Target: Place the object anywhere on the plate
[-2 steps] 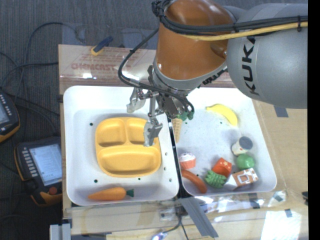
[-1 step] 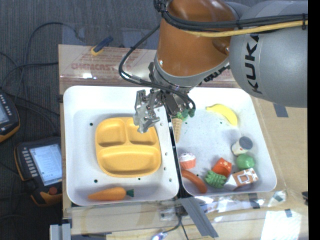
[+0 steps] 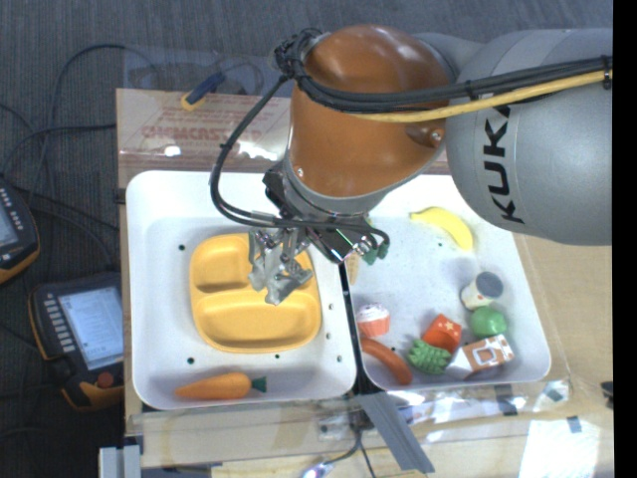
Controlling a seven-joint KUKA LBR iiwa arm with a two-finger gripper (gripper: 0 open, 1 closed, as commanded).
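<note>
A yellow divided plate (image 3: 234,322) lies in the left white bin (image 3: 149,267). My gripper (image 3: 277,275) hangs low over the plate's middle, close to the ridge between its compartments, with its metal parts pointing down at the plate. I make out no object between them. The big orange-and-grey wrist hides the plate's upper right part. An orange carrot (image 3: 214,386) lies in the same bin, in front of the plate near the front wall and apart from the gripper.
The right bin (image 3: 528,297) holds a banana (image 3: 445,227) at the back, and a cupcake (image 3: 373,319), a sausage (image 3: 384,359), a green ball (image 3: 488,322) and several other toys at the front. The arm reaches across this bin's back left.
</note>
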